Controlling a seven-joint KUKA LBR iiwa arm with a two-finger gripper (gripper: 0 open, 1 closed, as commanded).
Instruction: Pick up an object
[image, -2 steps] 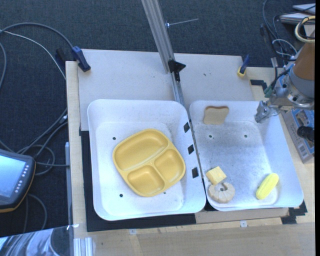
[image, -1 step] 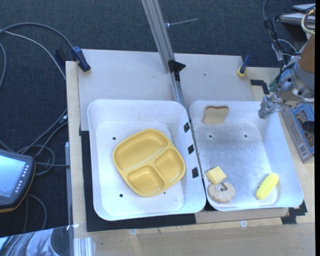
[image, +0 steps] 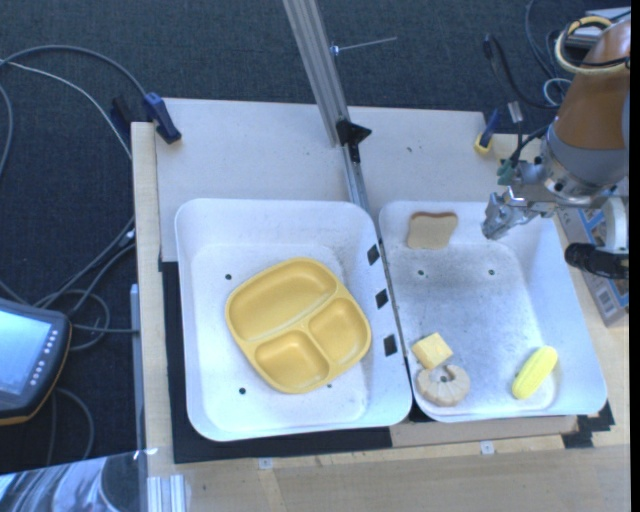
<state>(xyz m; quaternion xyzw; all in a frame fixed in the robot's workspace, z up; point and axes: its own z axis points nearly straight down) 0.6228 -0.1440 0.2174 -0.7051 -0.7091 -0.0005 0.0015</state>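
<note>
Nearby, toast lies beside the jaws; their state, cannot tell.

You will find no text, label, brand, number or sign that can be read anywhere here. The dark handheld screen device at the left edge shows a lit pale display, but whatever stands on it is too small and blurred for you to make out.
</note>
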